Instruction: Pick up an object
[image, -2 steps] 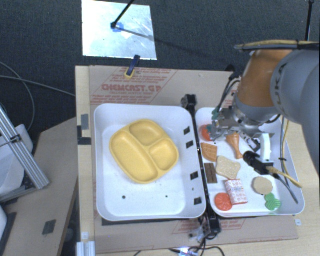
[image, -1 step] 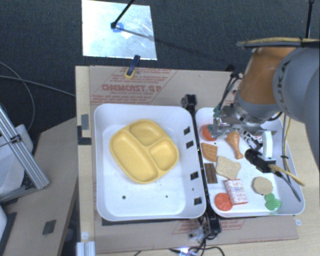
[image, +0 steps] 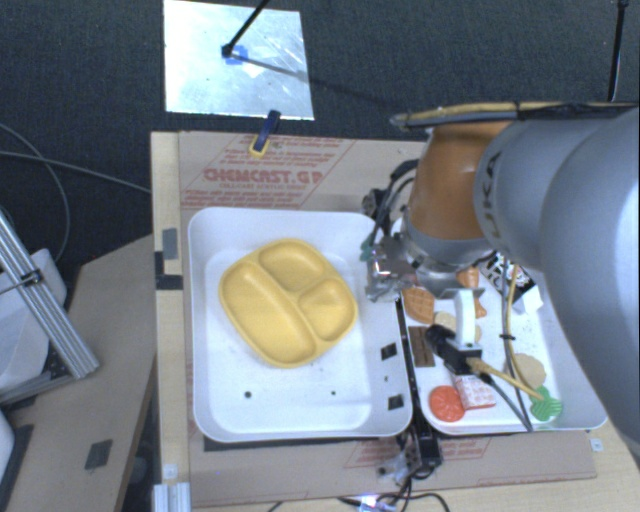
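I'm looking down on 2 white bins side by side. The left bin (image: 215, 400) has just 1 thing in it, a yellow divided plate (image: 288, 300) with 3 compartments, lying flat and a bit toward the bin's far half. The right bin (image: 575, 405) is cluttered: an orange disc (image: 446, 403) near the front edge, a small red-and-white packet (image: 474, 391) just beside it, a white tube (image: 466, 317) standing over a black piece, a wooden spoon (image: 508, 377) lying across, something green (image: 546, 409) at the spoon's end, a waffle-patterned cracker (image: 420, 305) near the divider.

The arm (image: 560, 190) comes in from the right and its orange band sits over the far part of the right bin. The gripper (image: 385, 270) hangs right at the wall between the bins, near the plate's right rim. Whether it's spread or closed I cannot tell, the wrist hides it, and I see nothing held.

My read on handling: the plate looks like stiff, light, smooth plastic, too wide to span, so I'd pinch its raised rim or a divider ridge; slippery, may tilt. The small right-bin bits look light and easier. The packet or tube offer narrow sides to grip; the disc lies flat and low, harder to get under
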